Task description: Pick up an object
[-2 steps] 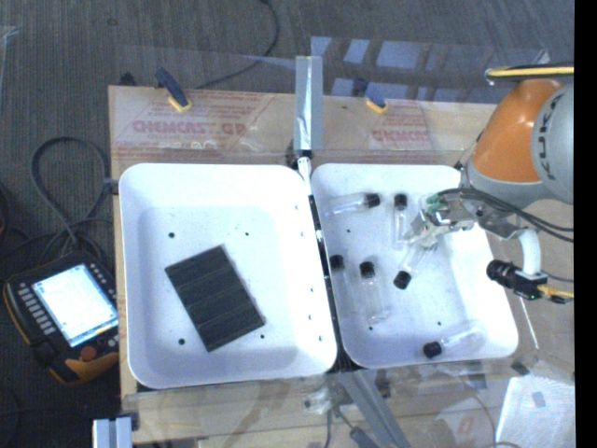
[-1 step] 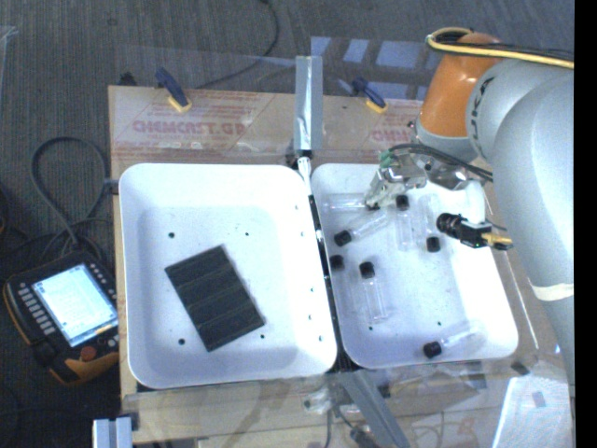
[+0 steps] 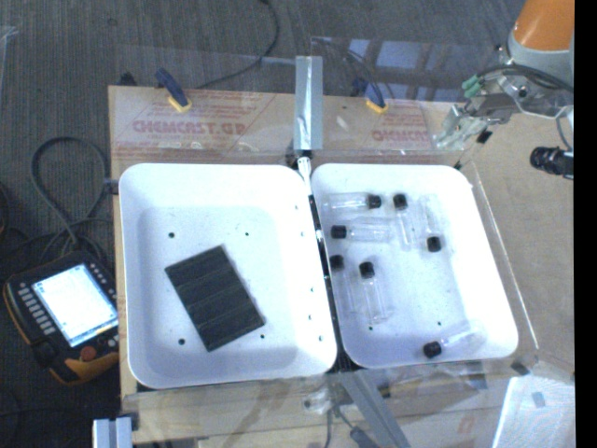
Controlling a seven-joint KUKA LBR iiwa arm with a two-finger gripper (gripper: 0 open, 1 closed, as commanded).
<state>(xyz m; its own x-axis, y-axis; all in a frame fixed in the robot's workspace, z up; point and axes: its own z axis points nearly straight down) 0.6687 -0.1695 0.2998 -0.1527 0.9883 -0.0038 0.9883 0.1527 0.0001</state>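
A black ribbed flat slab [image 3: 214, 297] lies at a slant in the left white bin [image 3: 131, 250]. Several clear vials with black caps lie scattered in the right white bin [image 3: 494, 259], among them one near the back [image 3: 359, 201], one in the middle [image 3: 373, 292] and one at the front right corner [image 3: 448, 343]. My gripper [image 3: 459, 129] hangs beyond the right bin's back right corner, above the bench and outside both bins. Something pale and translucent shows at its tip, too blurred to identify.
A grey metal bar [image 3: 307, 105] stands behind the seam between the bins. Two blue and yellow clamps [image 3: 173, 90] [image 3: 373, 98] sit on the board's back edge. A teach pendant [image 3: 65, 311] lies on the floor to the left.
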